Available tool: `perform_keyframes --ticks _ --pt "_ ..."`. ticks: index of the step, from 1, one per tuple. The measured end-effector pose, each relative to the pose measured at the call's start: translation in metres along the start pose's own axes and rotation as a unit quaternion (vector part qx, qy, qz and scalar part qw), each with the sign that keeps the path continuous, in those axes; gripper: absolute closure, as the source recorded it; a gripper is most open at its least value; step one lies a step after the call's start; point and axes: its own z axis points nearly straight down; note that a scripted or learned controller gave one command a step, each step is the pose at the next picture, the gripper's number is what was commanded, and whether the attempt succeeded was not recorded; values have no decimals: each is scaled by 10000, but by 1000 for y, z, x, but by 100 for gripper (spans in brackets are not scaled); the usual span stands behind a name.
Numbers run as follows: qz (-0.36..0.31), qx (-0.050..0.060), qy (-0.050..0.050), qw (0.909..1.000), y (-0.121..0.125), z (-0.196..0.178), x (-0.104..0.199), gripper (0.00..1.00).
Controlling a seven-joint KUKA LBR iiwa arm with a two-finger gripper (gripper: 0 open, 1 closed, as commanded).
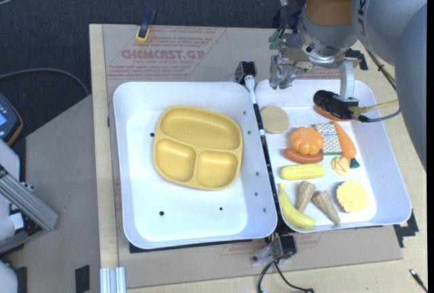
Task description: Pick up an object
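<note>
- We see the grey arm (pixel 352 7) reach in from the right, with its hand (pixel 283 76) at the far left corner of the right bin (pixel 392 161).
- We cannot tell whether the hand is open or closed; from this slant its tip is too small and cluttered to read.
- The things to pick all lie in the right bin, nearer to us than the hand.
- Closest to the hand is a tan disc (pixel 274 119), flat on the bin floor just beside the wall shared by the two bins.
- Beside the disc sits an orange pumpkin (pixel 305 140), with a red sausage (pixel 305 157) touching its near side.
- A patterned card (pixel 331 141) lies just right of the pumpkin, and a carrot (pixel 346 139) lies at a slant along the card's right edge.
- Below the sausage we see a yellow oblong piece (pixel 303 172), then two pale cones (pixel 305 194) side by side.
- A banana (pixel 295 211) curves along the near left corner, and a yellow round slice (pixel 352 197) rests near the right wall.
- The left bin (pixel 135 169) holds a yellow divided plate (pixel 196 147), lying flat.
- Both bins stand side by side, touching, on the desk (pixel 102 115).
</note>
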Motion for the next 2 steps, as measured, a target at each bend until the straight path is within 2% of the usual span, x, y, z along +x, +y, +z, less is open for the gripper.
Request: perform_keyframes --ticks 1,2 --pt "23 7 -5 10000 -2 8 -10 100" --pt "16 -27 -7 10000 9 -7 -14 100"
